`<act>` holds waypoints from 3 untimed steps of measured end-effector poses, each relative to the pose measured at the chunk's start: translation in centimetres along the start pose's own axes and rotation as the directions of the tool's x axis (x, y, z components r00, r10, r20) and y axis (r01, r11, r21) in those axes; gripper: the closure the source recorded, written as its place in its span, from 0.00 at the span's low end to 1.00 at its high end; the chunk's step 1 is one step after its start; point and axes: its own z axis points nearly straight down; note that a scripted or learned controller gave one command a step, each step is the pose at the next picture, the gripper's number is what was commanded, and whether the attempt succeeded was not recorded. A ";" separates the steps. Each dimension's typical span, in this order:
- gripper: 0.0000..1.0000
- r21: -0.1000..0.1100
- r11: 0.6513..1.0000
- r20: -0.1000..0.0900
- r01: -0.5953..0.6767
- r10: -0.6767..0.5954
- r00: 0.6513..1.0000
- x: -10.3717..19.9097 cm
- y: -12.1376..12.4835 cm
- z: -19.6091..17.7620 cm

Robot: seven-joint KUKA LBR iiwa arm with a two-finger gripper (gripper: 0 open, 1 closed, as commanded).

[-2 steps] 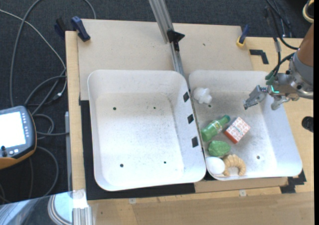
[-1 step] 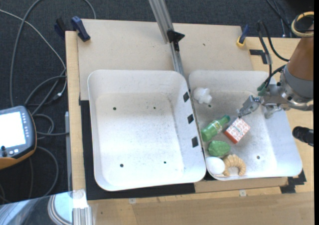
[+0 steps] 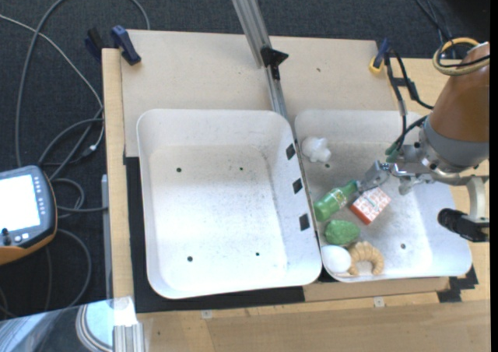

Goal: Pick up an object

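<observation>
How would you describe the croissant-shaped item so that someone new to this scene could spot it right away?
Start at the right-hand white bin, where a cluster of small objects lies. Go to the bin's near edge: the curved tan pastry lies there, beside a white egg-like ball and just below a green lump. It is the only brown, crescent-shaped piece.

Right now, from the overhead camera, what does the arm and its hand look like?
The arm shows an orange-brown band above a grey wrist section. Dark cables, one with teal at its end, run down along its left side to the hand, a compact metallic assembly with dark fittings. A black part juts out below the wrist.
</observation>
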 end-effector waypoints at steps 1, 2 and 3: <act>0.00 0.000 1.000 0.000 -0.001 0.001 1.000 0.3 -0.1 4.3; 1.00 -0.008 1.000 0.002 0.000 0.000 1.000 0.3 0.1 2.9; 1.00 -0.012 1.000 0.004 0.002 -0.002 1.000 0.8 0.2 -1.5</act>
